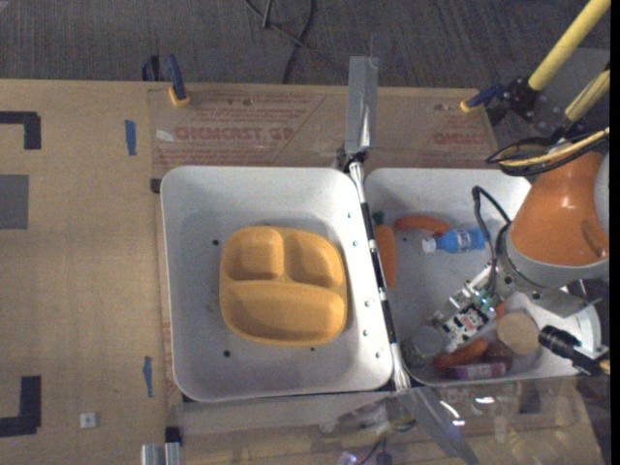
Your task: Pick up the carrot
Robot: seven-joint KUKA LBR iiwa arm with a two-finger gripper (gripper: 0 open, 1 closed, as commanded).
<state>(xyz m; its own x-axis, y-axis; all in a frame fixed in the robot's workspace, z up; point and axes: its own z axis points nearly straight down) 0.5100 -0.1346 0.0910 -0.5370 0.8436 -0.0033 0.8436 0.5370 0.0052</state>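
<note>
The carrot [386, 255] is a long orange piece with a small green top. It lies along the left wall of the right bin [426, 284], pointing toward the far side. My gripper [465, 315] hangs low over the front middle of that bin, to the right of the carrot and nearer the front, well apart from it. Above it, the grey arm with its orange band [559, 223] covers the bin's right side. The view does not show anything held in the gripper.
An orange-red sausage [422, 224] and a small blue bottle [455, 241] lie at the back of the right bin. A red sausage [463, 354], a tan round piece [517, 333] and a dark item crowd its front. A yellow divided plate [283, 286] sits in the left bin [189, 260].
</note>
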